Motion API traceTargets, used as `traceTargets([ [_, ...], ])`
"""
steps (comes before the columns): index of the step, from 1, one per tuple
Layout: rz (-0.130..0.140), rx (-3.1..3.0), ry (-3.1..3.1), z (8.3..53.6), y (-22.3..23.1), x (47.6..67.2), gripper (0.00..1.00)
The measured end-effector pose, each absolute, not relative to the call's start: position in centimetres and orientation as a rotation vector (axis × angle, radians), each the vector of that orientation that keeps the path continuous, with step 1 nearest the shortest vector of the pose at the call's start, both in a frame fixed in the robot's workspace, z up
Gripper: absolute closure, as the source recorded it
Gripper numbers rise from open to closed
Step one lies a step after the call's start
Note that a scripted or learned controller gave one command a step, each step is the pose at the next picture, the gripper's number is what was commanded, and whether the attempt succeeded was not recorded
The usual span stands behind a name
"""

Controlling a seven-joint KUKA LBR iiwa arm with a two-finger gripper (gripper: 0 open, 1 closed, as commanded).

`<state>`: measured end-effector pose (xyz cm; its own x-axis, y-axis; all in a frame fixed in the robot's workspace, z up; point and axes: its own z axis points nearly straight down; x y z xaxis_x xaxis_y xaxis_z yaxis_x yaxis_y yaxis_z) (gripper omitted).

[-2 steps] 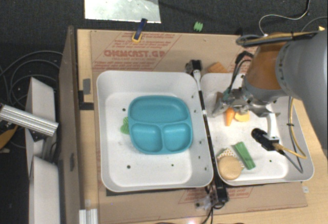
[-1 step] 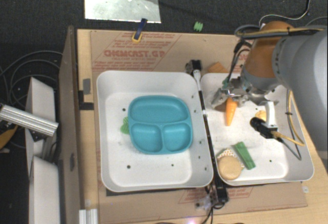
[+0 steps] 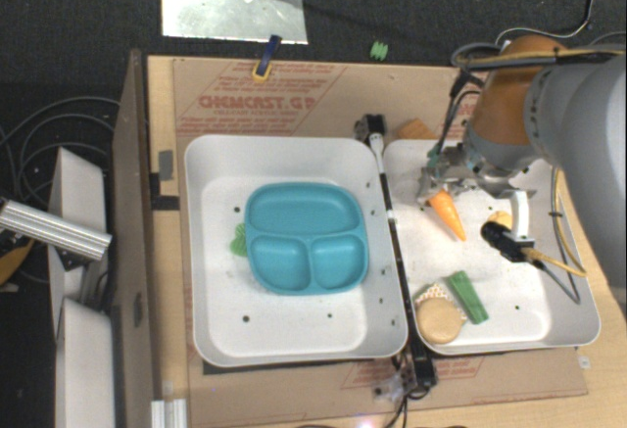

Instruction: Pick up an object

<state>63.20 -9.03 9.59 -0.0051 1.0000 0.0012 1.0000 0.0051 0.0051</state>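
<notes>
In the right bin (image 3: 568,318), an orange carrot (image 3: 448,214) lies tilted near the back left. My gripper (image 3: 438,179) hangs just above the carrot's upper end, under the grey arm with its orange band (image 3: 509,98); the carrot's top seems to touch it. A green block (image 3: 467,297) lies toward the front of the bin. Beside that block sits a round tan piece (image 3: 439,320), in the front left corner. A small yellow bit (image 3: 501,218) shows beside the arm's black and white attachment (image 3: 511,235).
The left bin (image 3: 211,318) bears a blue divided plate (image 3: 305,237), with a green scrap (image 3: 238,240) peeking out at its left edge. A black divider (image 3: 390,220) runs between the bins. A yellow cable (image 3: 563,269) trails over the right bin's right side.
</notes>
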Motion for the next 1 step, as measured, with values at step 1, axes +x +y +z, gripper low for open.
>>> traceTargets([
  [1,0.013,2.206,2.231,19.06,-2.32,61.71,1.00],
])
